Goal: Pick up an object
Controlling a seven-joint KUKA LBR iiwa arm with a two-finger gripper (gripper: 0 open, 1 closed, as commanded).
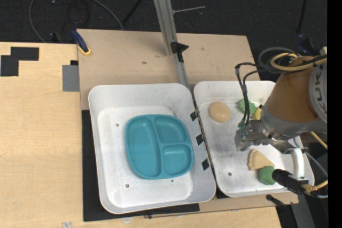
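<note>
In the left bin (101, 115) lay a teal divided tray (159, 145), flat and well away from the arm, with free white floor all around it up to the bin walls. Between the two bins ran the shared rims with some small black clips. In the right bin (224, 179) a round beige piece (219, 112) lay near the far left part, alone, with open floor around it. The gripper (247, 138) was low over the middle of this bin; how its claw stood I could not tell, and nothing was seen in it, so I judged that the picking was not yet done. Just beside it lay a tan wedge (259, 158) touching a green piece (265, 175) near the front rim, and another green thing (247, 105) behind, partly hidden. The room there was tight.
</note>
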